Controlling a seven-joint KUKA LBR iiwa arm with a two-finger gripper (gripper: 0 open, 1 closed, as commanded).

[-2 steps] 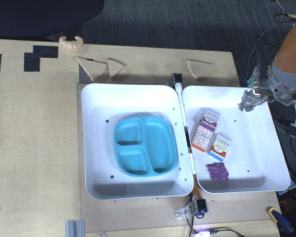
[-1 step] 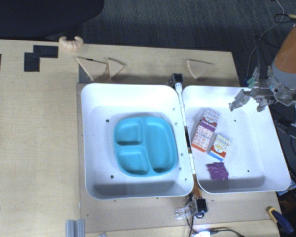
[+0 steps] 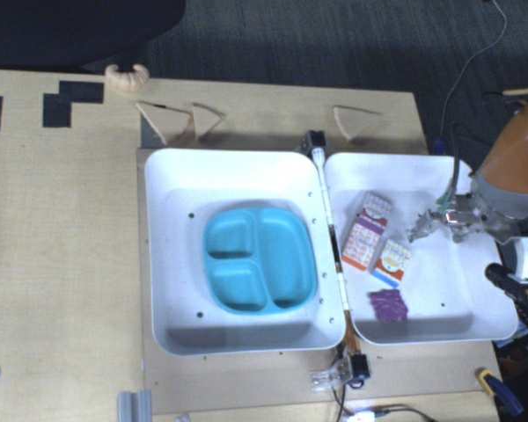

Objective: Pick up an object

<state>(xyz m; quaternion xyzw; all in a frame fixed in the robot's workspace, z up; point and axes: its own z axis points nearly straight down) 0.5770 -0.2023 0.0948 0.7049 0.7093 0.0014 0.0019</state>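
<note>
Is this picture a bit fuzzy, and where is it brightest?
Camera view: soft overall, so print on the cartons is unreadable; the claw is small and blurred; the white bins are brightest, nearly washed out, with grey shadow along their near walls; the floor above is dark.

- One fixed camera looks down at a slant from above the table (image 3: 62, 236).
- Both white bins (image 3: 172, 323) sit mid-frame; the arm (image 3: 515, 170) enters from the right.
</note>
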